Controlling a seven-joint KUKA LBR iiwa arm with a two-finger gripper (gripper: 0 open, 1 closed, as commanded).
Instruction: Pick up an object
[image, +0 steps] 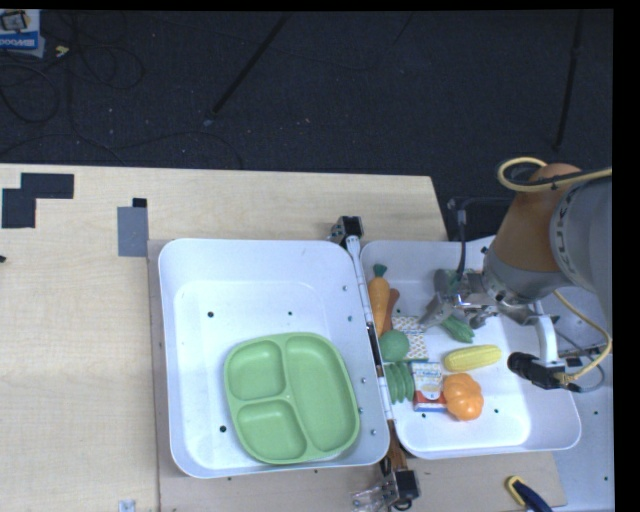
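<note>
Jaws sitting low over small green toy (459, 327), spread unreadable. Left to right: green divided plate (291, 397) lying in left bin (190, 300); carrot (379, 301), corn cob (472, 357), orange fruit (463, 396) lying in right bin (540, 425). Gripper (455, 305) hovering just above-left of green toy; corn cob just below, long axis running left-right.

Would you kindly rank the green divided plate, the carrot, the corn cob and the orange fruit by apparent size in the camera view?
1. green divided plate, by far the largest
2. carrot, corn cob and orange fruit: too alike to rank; the first two longer and slimmer, the fruit rounder.
</note>
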